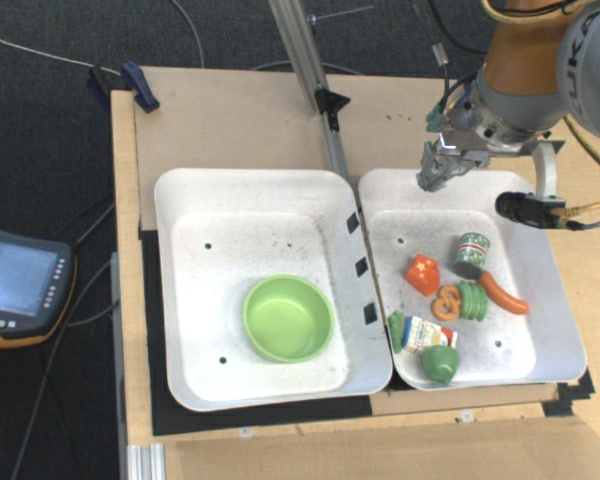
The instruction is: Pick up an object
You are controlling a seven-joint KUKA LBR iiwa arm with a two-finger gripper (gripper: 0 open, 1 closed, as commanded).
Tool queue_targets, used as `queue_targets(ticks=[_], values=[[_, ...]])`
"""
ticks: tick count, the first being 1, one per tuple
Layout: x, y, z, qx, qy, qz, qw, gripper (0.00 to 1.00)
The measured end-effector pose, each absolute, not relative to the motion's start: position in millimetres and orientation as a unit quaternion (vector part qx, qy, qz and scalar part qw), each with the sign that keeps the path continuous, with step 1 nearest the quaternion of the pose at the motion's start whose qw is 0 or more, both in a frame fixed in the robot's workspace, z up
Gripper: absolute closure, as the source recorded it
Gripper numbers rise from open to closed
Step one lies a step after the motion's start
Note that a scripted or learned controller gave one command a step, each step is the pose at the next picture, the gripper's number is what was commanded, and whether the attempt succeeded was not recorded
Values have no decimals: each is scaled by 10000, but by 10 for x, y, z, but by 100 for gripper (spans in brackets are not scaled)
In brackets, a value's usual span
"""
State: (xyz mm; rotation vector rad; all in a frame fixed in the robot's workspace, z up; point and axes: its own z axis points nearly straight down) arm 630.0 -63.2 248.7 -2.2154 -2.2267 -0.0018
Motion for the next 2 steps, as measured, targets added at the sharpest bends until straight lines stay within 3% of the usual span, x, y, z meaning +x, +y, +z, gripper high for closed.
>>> queue_targets(ticks=[2], values=[[6267,392,2559,-7053,-7089,-7,2,100]])
